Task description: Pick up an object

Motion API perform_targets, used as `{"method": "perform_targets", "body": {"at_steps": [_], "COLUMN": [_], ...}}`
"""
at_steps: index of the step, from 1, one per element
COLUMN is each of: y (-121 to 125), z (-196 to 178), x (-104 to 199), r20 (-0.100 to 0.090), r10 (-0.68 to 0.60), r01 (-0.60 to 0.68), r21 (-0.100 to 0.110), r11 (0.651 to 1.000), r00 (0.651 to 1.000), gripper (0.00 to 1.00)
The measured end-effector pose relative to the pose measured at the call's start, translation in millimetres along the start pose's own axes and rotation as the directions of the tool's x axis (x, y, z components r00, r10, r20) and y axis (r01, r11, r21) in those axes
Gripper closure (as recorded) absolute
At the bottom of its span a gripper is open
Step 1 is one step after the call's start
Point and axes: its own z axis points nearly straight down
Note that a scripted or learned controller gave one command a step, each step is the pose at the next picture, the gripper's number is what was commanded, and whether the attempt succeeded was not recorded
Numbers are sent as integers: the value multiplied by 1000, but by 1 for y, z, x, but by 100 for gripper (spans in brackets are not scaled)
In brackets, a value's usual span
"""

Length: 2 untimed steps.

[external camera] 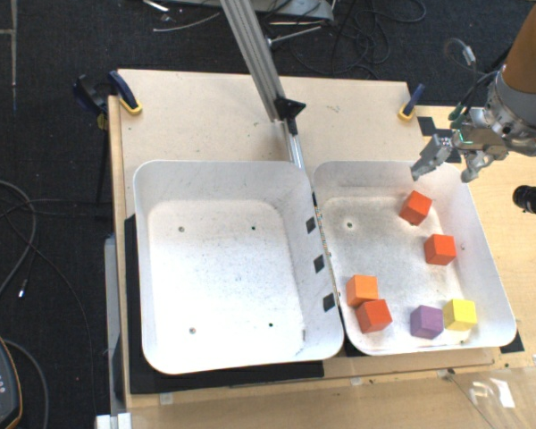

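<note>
Camera view: left bin (161, 195) and right bin (482, 248) lie side by side. Above the right bin's far edge hangs the gripper (448, 163), fingers spread wide, gripping nothing. Inside that bin sit two red cubes (415, 207) (439, 248), an orange one (362, 288) touching another red (373, 315), then purple (426, 321) beside yellow (460, 314).

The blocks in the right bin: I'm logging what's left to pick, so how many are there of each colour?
Red-orange blocks: 3
Orange block: 1
Purple block: 1
Yellow block: 1
Total: 6, all in the right bin.
</note>
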Motion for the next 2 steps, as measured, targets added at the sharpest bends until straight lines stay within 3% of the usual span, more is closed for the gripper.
{"method": "perform_targets", "body": {"at_steps": [1,2], "y": [-8,56], "z": [154,199], "x": [-52,-36], "r20": [-1,1], "r10": [5,-4], "r01": [-5,4], "r21": [8,-3], "r11": [1000,1000], "r00": [1000,1000], "gripper": [0,0]}}
